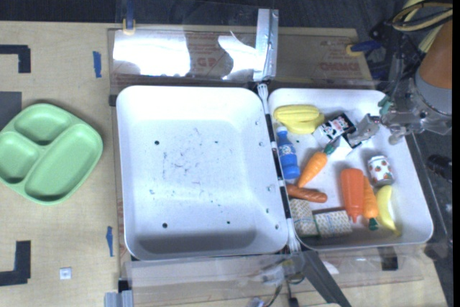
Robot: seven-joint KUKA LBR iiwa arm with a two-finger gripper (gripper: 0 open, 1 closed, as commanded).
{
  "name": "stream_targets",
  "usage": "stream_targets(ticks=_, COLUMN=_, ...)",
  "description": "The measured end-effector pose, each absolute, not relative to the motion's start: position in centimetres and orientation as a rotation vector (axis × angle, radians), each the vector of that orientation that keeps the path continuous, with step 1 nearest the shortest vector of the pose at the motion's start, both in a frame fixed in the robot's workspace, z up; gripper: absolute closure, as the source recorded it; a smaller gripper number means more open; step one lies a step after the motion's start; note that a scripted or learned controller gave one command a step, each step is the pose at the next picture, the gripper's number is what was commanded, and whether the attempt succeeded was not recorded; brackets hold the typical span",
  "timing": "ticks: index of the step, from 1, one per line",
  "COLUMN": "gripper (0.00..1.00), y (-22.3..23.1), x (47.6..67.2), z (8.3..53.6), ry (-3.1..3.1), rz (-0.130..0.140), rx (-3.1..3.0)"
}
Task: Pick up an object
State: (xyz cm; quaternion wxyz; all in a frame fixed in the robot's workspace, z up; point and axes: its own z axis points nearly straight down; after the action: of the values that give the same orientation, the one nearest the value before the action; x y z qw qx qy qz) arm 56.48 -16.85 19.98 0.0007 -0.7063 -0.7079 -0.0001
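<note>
Two shallow white bins are sitting side by side on the counter (57, 54). The left bin (136, 111) is showing only faint scuff marks and a few small dark dots on its floor. The right bin (420, 226) is holding all the loose things. Near its far left corner a yellow lemon-shaped toy (296, 117) is lying on its side. Just below that, a small blue bottle (288, 158) with a white label is lying along the left wall. A black and white packet (336, 128) is resting near the middle of the far edge. A small orange carrot (313, 167) with a green tip is lying at a slant beside the bottle, and a reddish sausage-shaped piece (307, 193) is lying just below it. A larger orange carrot-like piece (355, 194) is lying lengthwise toward the near edge, and a yellow banana (387, 208) is curving just beside it on the right. A round white ball with red markings (379, 169) is sitting above the banana. A tan woven piece (327, 221) is lying flat along the near edge.

The end effector (395, 122) is hanging over the far right part of the right bin, near the packet; how far it is open I cannot tell, and nothing is visibly caught in it. A green divided plate (47, 153) is sitting on the counter, well apart to the left.
</note>
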Motion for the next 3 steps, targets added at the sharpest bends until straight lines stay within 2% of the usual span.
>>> stream_targets(ticks=1, gripper=0.0, y=-11.1, x=54.9, z=14.4, ry=-2.284, rz=0.0, rx=-2.156)
stream_targets(ticks=2, gripper=0.0, y=-10.1, x=56.7, z=8.8, ry=-2.393, rz=0.0, rx=-2.049)
stream_targets(ticks=3, gripper=1.0, y=-10.0, x=56.7, z=9.8, ry=-2.392, rz=-0.006, rx=-2.05)
